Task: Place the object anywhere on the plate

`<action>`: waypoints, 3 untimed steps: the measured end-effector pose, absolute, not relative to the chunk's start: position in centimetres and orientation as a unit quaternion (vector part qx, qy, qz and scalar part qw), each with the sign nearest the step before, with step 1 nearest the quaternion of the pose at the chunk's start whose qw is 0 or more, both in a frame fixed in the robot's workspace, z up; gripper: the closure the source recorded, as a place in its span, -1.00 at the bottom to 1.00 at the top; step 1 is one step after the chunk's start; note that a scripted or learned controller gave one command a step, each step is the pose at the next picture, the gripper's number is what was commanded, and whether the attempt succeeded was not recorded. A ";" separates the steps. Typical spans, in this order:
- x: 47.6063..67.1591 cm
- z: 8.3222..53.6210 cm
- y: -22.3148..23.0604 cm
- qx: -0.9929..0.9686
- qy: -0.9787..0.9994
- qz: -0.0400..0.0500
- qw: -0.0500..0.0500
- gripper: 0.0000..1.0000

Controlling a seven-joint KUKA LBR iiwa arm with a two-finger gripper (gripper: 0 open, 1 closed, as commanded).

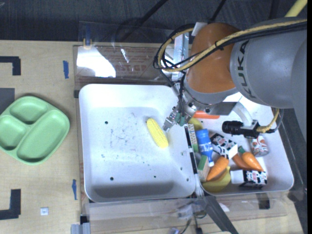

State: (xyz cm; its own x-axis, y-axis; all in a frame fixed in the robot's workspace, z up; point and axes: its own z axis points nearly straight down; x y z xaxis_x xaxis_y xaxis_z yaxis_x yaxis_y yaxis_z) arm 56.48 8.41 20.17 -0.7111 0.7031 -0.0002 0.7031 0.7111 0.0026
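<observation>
Now the corn cob (157,132) lies in the left white bin (122,179), near its right wall. Its long axis runs at a slant, from upper left to lower right. The gripper (174,119) hangs just beside the upper right of the corn; whether its fingers are parted or closed, I cannot tell. The green plate (32,129) rests on the bench, well apart to the left.

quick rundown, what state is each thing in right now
yellow toy corn cob: lying loose in the left white bin, not held
gripper: over the left bin's right edge, beside the corn
green three-compartment plate: on the bench left of the bins, nothing on it
two orange toy carrots: lying among toys in the right white bin
</observation>
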 end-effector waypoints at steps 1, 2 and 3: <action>56.5 20.2 8.4 0.380 0.925 0.001 0.001 -1.00; 56.5 20.2 8.4 0.380 0.925 0.001 0.001 -1.00; 56.5 20.2 8.4 0.380 0.925 0.001 0.000 -1.00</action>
State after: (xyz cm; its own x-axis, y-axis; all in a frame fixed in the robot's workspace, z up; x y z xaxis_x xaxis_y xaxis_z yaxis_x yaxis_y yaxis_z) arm 56.47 8.42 20.17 -0.7113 0.7029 -0.0001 0.7029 0.7113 0.0023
